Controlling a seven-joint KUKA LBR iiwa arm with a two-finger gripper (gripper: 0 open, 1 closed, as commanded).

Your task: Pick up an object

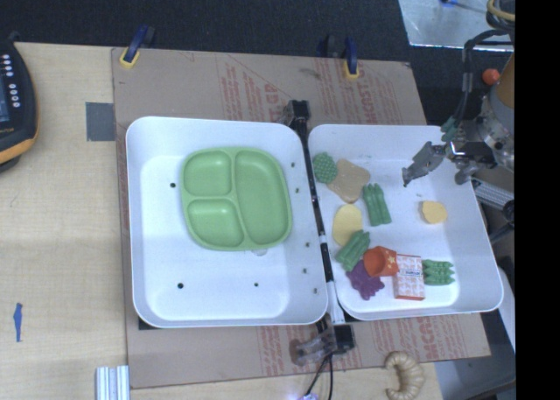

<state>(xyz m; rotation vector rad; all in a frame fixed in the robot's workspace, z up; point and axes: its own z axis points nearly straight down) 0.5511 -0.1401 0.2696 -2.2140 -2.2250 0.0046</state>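
My gripper [436, 172] hangs open over the far right part of the right bin [479, 241], with nothing between its fingers. Just in front of it lies a small yellow piece [432, 212]. Toy food is scattered across the bin: a tan bread slice [350, 180], a green bean pod [377, 204], a round green piece [325, 167], a yellow piece [346, 221], an orange-red piece [379, 261], a purple grape bunch [363, 281], a red and white box [410, 277] and a green piece [437, 272].
The left bin [153, 214] holds a green divided plate [236, 198]. A tan curled object [406, 375] lies on the cardboard in front of the right bin. A black and orange pendant [13, 105] sits at the far left edge.
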